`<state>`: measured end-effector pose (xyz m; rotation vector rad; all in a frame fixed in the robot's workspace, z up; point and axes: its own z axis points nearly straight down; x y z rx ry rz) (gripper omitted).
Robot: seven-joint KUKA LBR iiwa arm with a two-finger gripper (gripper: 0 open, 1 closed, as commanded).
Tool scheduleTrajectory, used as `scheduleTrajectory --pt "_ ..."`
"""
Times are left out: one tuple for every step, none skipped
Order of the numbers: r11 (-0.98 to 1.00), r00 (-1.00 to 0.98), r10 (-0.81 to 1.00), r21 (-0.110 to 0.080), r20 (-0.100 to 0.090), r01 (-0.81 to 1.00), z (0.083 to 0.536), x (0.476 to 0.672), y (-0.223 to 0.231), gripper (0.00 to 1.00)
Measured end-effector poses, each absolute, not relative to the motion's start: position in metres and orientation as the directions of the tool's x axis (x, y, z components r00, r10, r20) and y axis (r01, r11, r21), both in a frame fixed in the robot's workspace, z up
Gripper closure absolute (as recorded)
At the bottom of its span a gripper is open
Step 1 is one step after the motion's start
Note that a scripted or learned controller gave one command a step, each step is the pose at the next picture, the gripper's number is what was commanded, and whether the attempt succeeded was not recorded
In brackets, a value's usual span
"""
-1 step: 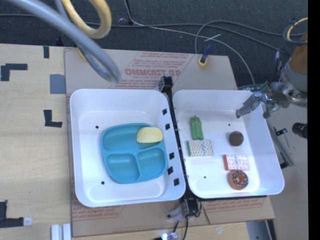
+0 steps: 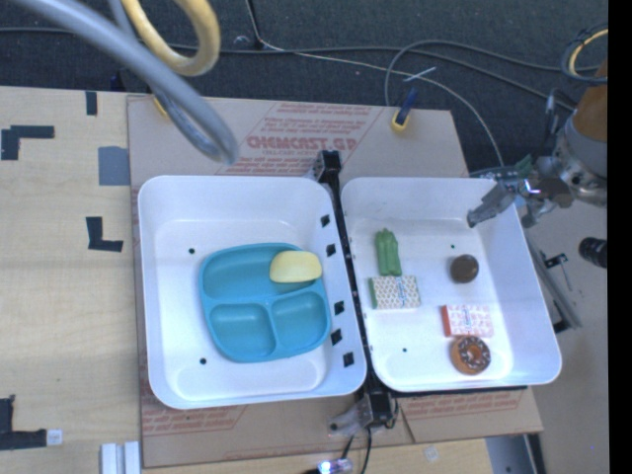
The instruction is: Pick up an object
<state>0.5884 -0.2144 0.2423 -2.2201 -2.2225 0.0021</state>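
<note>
the brown ball point(image 2: 464, 268) sits in the right bin point(image 2: 545, 358), just below and slightly left of the pincer point(image 2: 500, 203), which hangs over that bin's far right rim. whether it is spread or pressed together i cannot tell. to do this well, i'd centre over the ball before descending, keeping clear of the red-and-white packet point(image 2: 466, 319) further below.

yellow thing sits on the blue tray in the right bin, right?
Not quite: the camera view shows the yellow thing on the blue tray in the left bin, not the right one.
</note>
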Motion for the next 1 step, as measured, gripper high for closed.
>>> scheduleTrajectory --pt "0.001 -0.001 1.0 -0.004 0.0 1.0 0.186 0.5878 -0.2045 0.0"
